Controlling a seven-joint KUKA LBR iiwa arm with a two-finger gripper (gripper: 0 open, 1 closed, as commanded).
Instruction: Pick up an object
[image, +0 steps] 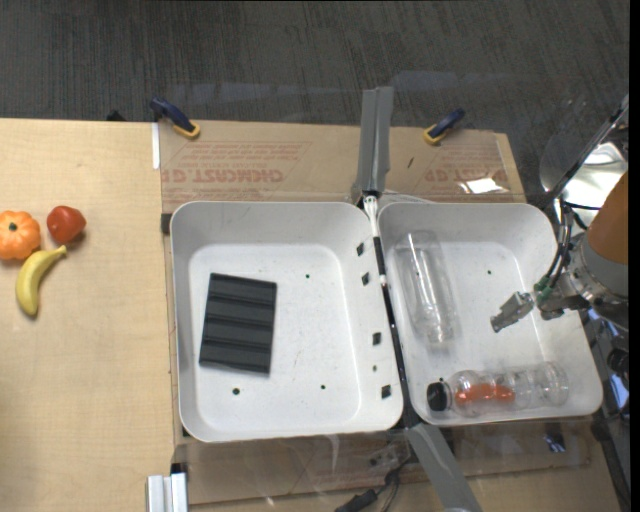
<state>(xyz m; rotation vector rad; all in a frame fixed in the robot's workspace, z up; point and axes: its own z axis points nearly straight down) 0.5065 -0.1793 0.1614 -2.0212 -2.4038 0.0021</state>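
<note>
Two clear plastic bottles are lying in the right bin (540, 225): an upright-pointing bottle (425, 288) resting flat along the bin's left side, and a black-capped bottle (500, 390) with something orange-red inside lying lengthwise along the near wall, probably settled there because the floor curves up at the edge. Either one looks like the likely pick target. The pincer (512, 312) is hanging over the bin's floor between them, nearer the capped bottle but apart from both, gripping nothing; how far its tips are parted, cannot tell, too small and blurred. The arm (600, 260) is reaching in from the right, wrist tilting down and leftward into the bin. The left bin (190, 300) is holding a black ribbed block (238, 323), well apart. On the worktop (90, 400) far left, an orange, a tomato-like red fruit and a banana (35, 280) are sitting clustered, out of play.
</note>
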